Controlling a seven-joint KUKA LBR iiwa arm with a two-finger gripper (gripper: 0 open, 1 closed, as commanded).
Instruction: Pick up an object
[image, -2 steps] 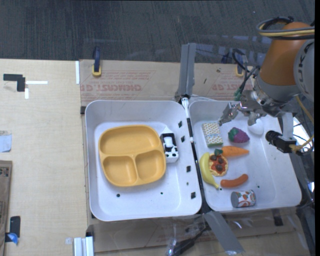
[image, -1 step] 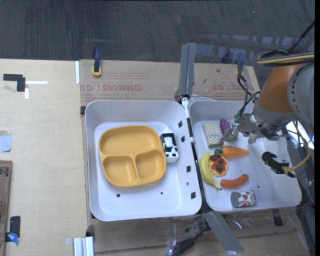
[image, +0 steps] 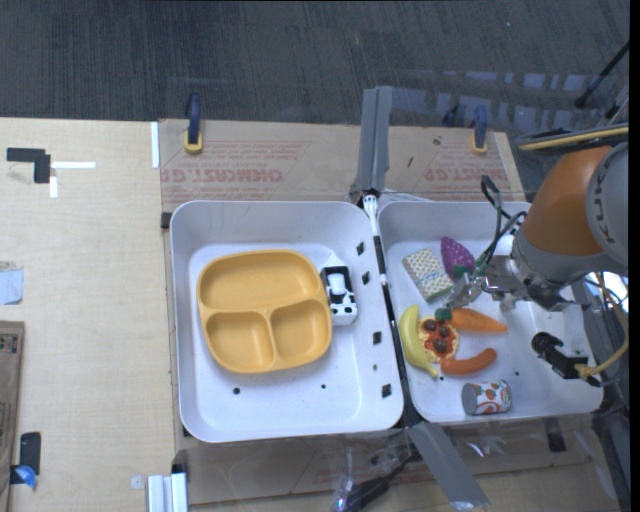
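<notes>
1. Two white bins; the left bin (image: 200, 400) holds a yellow divided plate (image: 265, 310), with a small black-and-white toy (image: 339, 295) touching its 3 o'clock edge.
2. In the right bin (image: 560, 400) lie a banana (image: 413, 342), pizza slice (image: 440, 338), sausage (image: 468, 362) and carrot (image: 480, 321).
3. The gripper (image: 466, 291) hangs at the carrot's 11 o'clock; whether its claw is open cannot be told.

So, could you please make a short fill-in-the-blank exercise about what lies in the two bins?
1. The yellow tray has ____ compartments.
2. The tray lies in the ____ bin.
3. The banana is in the right bin, near its ____ wall.
4. The can lies nearer the camera than the ____ carrot.

Missing words: three; left; left; orange
</notes>
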